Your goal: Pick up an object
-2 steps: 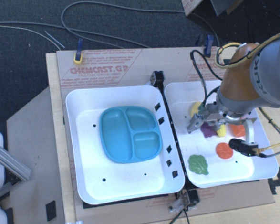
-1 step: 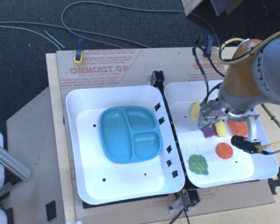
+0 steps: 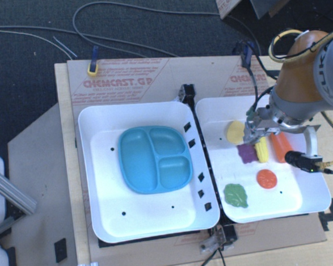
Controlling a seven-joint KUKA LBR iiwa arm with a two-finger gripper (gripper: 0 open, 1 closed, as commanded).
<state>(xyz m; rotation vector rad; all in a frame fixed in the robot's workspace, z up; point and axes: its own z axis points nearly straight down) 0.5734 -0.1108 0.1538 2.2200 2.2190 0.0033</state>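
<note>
In the right bin (image 3: 307, 196) lie several toy foods. A round yellow piece (image 3: 234, 132) sits at the upper left, with a purple piece (image 3: 247, 153) and a yellow corn cob (image 3: 262, 151) just below it. An orange carrot (image 3: 280, 147) lies to the right of the corn. A red-orange disc (image 3: 266, 179) and a green leafy piece (image 3: 235, 194) rest nearer the front. My gripper (image 3: 256, 129) hangs low over the bin, right beside the round yellow piece and just above the corn and the purple piece. The wrist hides what is under it.
The left bin (image 3: 104, 213) holds a blue divided plate (image 3: 155, 158). A black divider with clips (image 3: 197, 150) runs between the two bins. Cables trail along the arm at the right and across the dark floor behind the bench.
</note>
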